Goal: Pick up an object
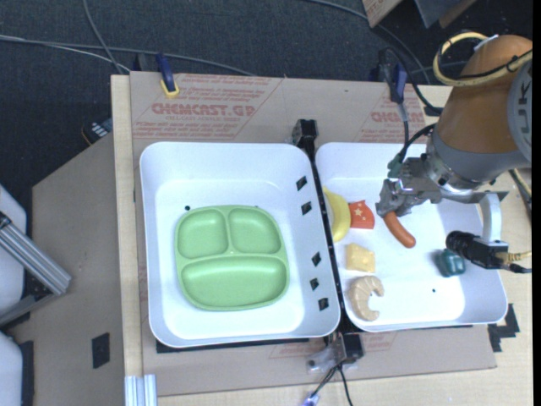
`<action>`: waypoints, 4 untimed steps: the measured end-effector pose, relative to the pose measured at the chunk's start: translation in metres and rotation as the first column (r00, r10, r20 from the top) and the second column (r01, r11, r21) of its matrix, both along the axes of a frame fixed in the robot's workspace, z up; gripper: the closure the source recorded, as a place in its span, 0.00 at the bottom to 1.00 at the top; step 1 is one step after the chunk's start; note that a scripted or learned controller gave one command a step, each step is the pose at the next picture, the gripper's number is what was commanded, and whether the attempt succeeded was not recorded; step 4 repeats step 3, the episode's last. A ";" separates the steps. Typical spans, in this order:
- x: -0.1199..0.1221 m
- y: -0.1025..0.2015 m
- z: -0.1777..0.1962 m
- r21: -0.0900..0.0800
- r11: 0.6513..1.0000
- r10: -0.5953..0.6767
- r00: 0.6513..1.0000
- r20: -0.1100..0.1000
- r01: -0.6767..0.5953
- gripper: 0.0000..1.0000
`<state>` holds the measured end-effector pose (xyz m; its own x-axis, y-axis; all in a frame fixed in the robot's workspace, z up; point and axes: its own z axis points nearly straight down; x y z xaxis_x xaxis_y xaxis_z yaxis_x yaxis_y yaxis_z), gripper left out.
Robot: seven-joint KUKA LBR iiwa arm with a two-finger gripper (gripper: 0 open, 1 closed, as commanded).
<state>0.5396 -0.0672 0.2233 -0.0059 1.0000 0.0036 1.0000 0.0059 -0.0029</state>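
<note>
**Orange sausage under the hand, pick not yet shown**

Orange and small, a toy sausage (401, 229) lay on the floor of the right bin (473, 307), toward its upper middle, and the hand (397, 200) hung directly over its upper end. The two looked to be touching or very nearly so, but the view from above did not settle which. Whether the hand was spread or pressed together could not be told, as the wrist body hid that part.

Other candidates sat along the right bin's left side: a yellow piece (339, 216) against the dividing wall, a red piece (362, 215) just beside it, a pale yellow wedge (361, 258) below, and a beige croissant-like toy (367, 298) near the lower left corner. A teal object (450, 263) rested toward the right. The left bin (161, 176) held a green divided tray (232, 256).

Judged from this, the approach was done: the arm stood over a chosen object. Nothing appeared lifted off the bin floor, so closing, gripping and raising all seemed left to do.
</note>
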 end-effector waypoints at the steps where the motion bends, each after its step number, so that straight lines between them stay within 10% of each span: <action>1: 0.014 0.049 0.007 -0.002 1.000 0.000 1.000 0.005 0.000 1.00; 3: 0.027 0.152 0.010 -0.002 1.000 -0.001 1.000 0.004 0.001 1.00; 4: 0.027 0.152 0.010 -0.002 1.000 -0.001 1.000 0.004 0.001 1.00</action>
